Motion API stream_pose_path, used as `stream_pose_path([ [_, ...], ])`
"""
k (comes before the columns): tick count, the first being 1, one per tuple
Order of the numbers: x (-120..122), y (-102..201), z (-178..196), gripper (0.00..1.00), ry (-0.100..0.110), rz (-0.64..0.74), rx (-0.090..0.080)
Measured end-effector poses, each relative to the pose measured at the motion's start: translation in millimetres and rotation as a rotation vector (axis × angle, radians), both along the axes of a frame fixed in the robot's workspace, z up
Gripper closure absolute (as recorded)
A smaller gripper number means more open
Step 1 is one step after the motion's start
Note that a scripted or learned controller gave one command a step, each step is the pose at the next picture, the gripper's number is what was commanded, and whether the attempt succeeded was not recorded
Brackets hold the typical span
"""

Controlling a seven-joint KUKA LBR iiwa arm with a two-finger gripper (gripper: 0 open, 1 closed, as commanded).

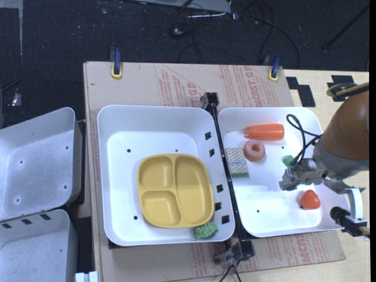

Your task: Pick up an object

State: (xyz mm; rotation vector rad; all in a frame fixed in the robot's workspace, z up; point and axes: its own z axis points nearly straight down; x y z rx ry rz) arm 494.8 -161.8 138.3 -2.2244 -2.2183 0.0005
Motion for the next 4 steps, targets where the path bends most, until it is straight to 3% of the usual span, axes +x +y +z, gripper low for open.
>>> stream_pose_path([
  [2,1,5,115,1.0,-0.007,0.006,-0.002],
  [4,18,105,109,1.0,0.001,0.011,0.002],
])
